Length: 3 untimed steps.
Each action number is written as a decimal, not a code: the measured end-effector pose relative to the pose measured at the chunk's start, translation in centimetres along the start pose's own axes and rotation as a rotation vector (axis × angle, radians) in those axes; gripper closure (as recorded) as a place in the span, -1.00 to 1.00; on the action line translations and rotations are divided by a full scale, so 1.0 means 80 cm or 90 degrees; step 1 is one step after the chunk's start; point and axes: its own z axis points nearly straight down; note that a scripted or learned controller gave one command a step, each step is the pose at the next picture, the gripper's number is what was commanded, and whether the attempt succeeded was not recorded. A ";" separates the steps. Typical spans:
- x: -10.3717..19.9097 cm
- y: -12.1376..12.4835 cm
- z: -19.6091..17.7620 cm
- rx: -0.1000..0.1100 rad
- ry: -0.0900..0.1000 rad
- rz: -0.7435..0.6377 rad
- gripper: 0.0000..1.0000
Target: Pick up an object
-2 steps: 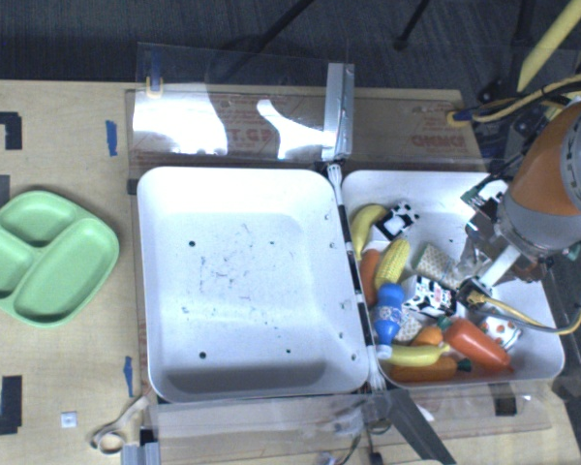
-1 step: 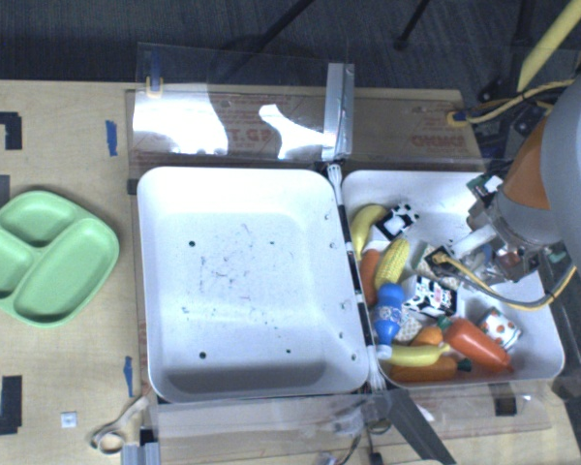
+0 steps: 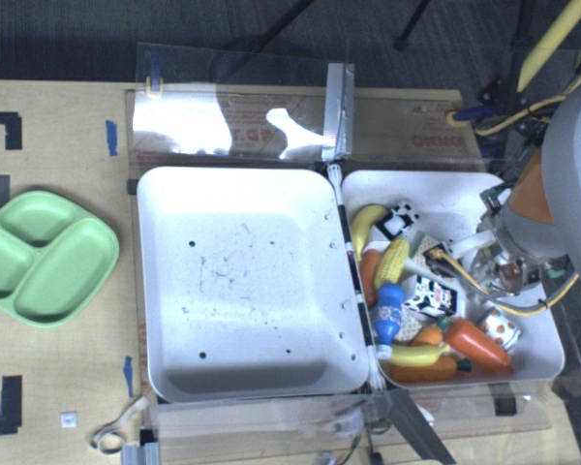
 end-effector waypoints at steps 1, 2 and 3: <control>0.030 0.040 -0.075 -0.001 -0.001 -0.184 1.00; 0.026 0.063 -0.003 0.005 0.001 -0.003 1.00; -0.015 0.059 -0.021 0.003 -0.001 0.000 1.00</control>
